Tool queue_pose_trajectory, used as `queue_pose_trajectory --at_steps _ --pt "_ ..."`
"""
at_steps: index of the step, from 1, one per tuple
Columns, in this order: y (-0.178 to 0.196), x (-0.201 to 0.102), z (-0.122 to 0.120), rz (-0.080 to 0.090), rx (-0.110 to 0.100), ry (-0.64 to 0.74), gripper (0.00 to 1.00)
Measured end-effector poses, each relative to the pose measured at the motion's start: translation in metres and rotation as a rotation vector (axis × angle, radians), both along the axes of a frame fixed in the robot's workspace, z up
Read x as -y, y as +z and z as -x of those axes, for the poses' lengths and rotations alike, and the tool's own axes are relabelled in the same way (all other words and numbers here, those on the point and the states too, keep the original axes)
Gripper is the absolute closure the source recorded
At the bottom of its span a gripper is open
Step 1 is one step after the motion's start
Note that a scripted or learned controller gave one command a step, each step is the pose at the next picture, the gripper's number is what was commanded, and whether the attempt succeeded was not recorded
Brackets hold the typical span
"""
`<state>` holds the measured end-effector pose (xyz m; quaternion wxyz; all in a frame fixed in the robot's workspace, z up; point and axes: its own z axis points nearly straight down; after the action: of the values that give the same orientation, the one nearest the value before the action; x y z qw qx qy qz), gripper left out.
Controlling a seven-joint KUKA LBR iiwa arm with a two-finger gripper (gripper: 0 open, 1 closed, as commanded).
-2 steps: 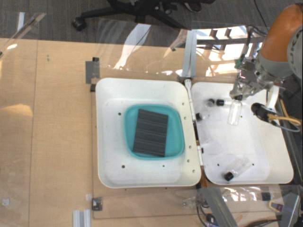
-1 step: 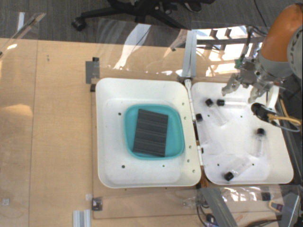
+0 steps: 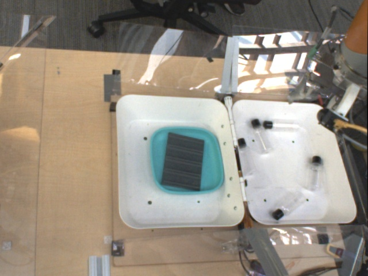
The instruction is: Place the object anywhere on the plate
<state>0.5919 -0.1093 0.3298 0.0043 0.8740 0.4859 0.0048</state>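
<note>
Looking down on the bench (image 3: 63, 154), we count two shallow white bins set side by side, their inner rims touching along the middle. No brand, label or writing can be read on anything here. The left bin (image 3: 132, 206) holds one teal plate (image 3: 156, 154), roughly square with rounded corners, lying flat near the bin's centre. One dark grey ribbed block (image 3: 183, 162) lies flat on that plate, slightly tilted, and it sits wholly within the plate's rim. The right bin (image 3: 339, 203) holds four small clear tubes with black caps: one near its upper left (image 3: 260, 123), one by its left wall (image 3: 241, 143), one toward the right side (image 3: 315, 164), and one near the lower edge (image 3: 284, 210); they lie well apart from each other. At the upper right corner we see part of the grey arm with its orange band (image 3: 355, 36), above the far edge of the right bin. The jaws are mostly out of the picture there, so we cannot tell whether they are released or clenched. One black office chair base (image 3: 190, 4) stands on the carpet beyond the bench.
</note>
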Motion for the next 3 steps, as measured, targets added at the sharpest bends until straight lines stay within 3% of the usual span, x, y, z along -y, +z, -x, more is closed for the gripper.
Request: queue_pose_trajectory --at_steps 1,2,3 --pt "0.108 -0.019 0.043 -0.003 0.005 -0.257 0.00" --pt "0.106 -0.039 0.024 -0.007 -0.002 -0.620 0.00" --pt "0.106 -0.011 0.071 -0.010 0.002 -0.778 0.00"
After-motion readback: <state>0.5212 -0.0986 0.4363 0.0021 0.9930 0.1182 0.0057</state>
